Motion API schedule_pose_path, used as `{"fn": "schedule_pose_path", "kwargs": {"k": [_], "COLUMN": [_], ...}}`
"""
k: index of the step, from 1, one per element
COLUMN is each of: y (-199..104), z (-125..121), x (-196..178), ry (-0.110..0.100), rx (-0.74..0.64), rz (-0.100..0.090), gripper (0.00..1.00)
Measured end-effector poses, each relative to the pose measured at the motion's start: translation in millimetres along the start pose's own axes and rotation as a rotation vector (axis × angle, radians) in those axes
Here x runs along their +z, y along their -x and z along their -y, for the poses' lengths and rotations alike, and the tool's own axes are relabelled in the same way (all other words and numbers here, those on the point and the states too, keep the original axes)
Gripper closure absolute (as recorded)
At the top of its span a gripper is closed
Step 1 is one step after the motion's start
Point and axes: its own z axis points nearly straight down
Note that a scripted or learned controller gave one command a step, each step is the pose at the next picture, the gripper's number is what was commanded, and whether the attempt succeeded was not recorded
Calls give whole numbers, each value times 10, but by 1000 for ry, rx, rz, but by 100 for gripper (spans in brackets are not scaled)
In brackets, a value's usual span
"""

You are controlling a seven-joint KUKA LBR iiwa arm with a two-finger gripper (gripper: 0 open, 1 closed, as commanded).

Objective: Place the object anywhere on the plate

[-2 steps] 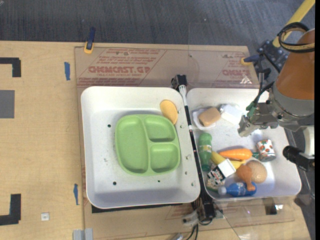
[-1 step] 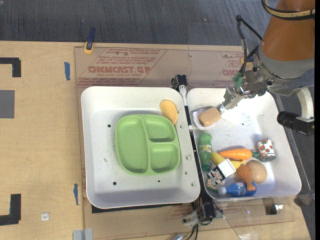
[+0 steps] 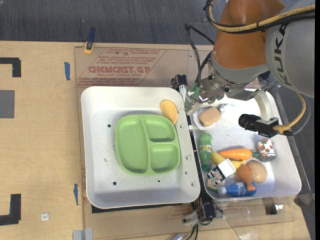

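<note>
at the near edge of the right bin (image 3: 295, 181) lie a blue bottle (image 3: 235, 188), a brown round thing (image 3: 251, 172) and a small black and white packet (image 3: 216, 174), all crowded together. a little farther are an orange carrot (image 3: 236, 154), a green bottle (image 3: 205, 145) and a small patterned cup (image 3: 265, 149). the green plate (image 3: 147, 144), with three compartments, lies in the middle of the left bin (image 3: 95, 184); nothing is on it yet. a yellow object (image 3: 169, 110) rests at the far right corner of the left bin, just beside the plate but not on it. farther still, near the far left corner of the right bin, a tan block (image 3: 209, 117) lies just below the gripper (image 3: 202, 95).

i cannot tell whether the gripper is apart or together, because the orange wrist covers it. i judge the tan block is the object to move. the risk: the block could slip or catch on the wall between the bins, and fall short of the plate. the small near items are hard to make out.
</note>
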Motion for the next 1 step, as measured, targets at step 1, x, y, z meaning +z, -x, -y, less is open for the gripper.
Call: {"fn": "schedule_pose_path", "kwargs": {"k": [1], "y": [22], "z": [5], "x": [-9], "ry": [1], "rx": [4], "rz": [2], "gripper": [0]}}
